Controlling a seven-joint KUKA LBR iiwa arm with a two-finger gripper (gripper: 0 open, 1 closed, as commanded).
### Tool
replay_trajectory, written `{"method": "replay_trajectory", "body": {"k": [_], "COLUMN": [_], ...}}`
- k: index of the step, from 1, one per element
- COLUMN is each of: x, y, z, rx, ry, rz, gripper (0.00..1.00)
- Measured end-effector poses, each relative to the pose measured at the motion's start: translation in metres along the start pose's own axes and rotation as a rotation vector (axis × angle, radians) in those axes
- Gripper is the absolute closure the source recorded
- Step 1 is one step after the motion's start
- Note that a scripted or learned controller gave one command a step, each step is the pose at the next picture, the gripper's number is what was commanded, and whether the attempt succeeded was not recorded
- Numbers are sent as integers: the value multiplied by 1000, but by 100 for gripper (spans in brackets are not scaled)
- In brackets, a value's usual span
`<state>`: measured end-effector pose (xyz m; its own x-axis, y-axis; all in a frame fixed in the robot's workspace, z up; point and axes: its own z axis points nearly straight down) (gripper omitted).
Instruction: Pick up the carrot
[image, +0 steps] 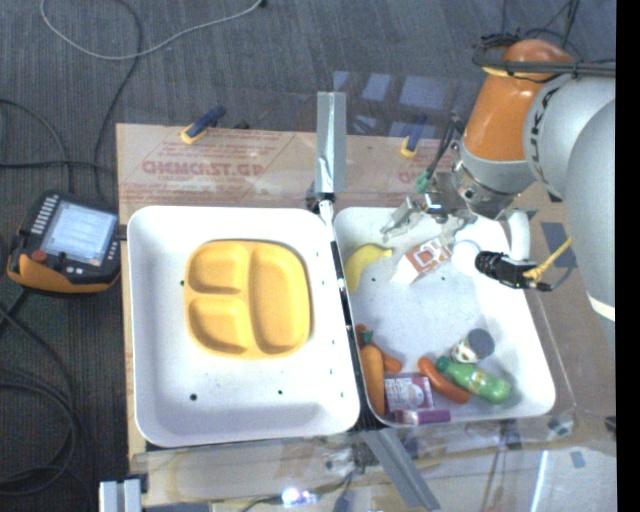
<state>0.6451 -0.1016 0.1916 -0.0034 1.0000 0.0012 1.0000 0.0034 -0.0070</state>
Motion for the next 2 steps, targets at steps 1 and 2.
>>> {"method": "replay_trajectory", "body": {"k": [1, 2], "x": [0, 56], "y": [0, -63], "z": [0, 13], "rx": [0, 0], "ry": [0, -2], "rz": [0, -101], "gripper": [0, 0]}}
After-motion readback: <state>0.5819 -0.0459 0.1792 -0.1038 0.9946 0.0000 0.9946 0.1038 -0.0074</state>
